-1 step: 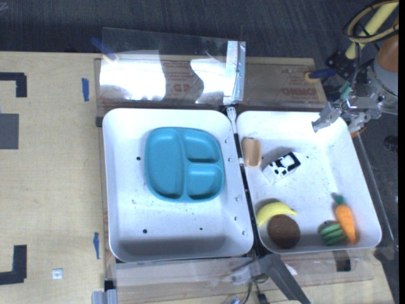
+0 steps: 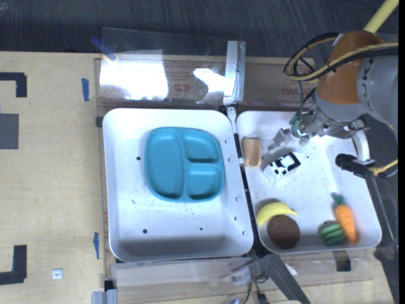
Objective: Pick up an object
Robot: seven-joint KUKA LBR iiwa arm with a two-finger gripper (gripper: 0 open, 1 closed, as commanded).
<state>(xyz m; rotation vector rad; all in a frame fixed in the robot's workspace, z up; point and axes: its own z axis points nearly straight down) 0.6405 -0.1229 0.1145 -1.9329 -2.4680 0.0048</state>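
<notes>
Just below jaws [image 2: 283, 145], b/w block [image 2: 283, 164], not held, right bin [image 2: 367, 233]

The arm [image 2: 370, 87] is cut off by the right edge, its upper links out of frame. Whether the jaws of the gripper [image 2: 285, 145] stand apart or closed is too blurred to tell. The brown ball [image 2: 283, 230] covers part of the banana [image 2: 273, 211]. The carrot [image 2: 345, 221] overlaps the green toy [image 2: 330, 233], whose shape stays unclear.
</notes>
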